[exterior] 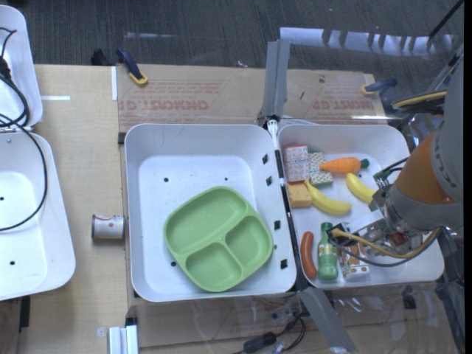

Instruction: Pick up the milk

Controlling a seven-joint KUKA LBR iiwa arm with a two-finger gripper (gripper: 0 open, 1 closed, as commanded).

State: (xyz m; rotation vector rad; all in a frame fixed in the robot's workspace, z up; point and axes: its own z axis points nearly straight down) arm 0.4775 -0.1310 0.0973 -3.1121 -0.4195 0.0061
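Note:
The milk looks like the small pink-and-white carton (296, 162) standing at the back left of the right bin (420, 271). My gripper (366, 243) is low over the front of that bin, well in front of and to the right of the carton. It hangs above a small white-and-orange box (355, 265), beside a green bottle (326, 254). Cables and the wrist cover the tips.
The right bin also holds a carrot (344, 165), two bananas (329, 202) (360, 189), an orange block (299, 195), a checkered piece (319, 172) and a red sausage (308, 255). A green divided plate (218, 237) lies in the left bin (147, 198). A small can (108, 227) lies on the bench to the left.

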